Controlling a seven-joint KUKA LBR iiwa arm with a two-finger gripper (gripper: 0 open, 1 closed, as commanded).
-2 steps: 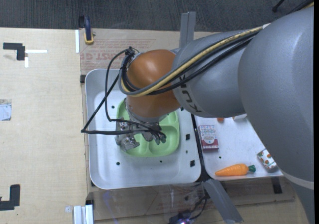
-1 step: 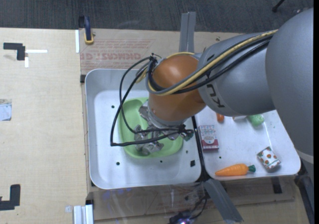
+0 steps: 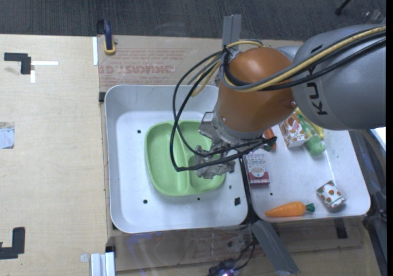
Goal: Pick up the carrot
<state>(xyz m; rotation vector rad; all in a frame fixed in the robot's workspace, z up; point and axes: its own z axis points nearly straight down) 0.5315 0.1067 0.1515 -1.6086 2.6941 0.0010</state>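
Arm (image 3: 319, 78), grey with "KU" legible on its casing, reaches across the right bin (image 3: 353, 176) so the tool (image 3: 212, 164) hangs over the green dish (image 3: 166, 164) in the left bin (image 3: 123, 146), well apart from its target. Tool aperture: cannot tell; nothing seen in it. Carrot (image 3: 287, 209) lies at the right bin's near edge, by the divider. Small cartons (image 3: 258, 167) nearby; print unreadable.

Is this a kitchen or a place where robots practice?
Probably a robot lab, not a kitchen. A grey arm hangs over two white bins on a plywood bench, and the food is toys: a carrot and a green dish.
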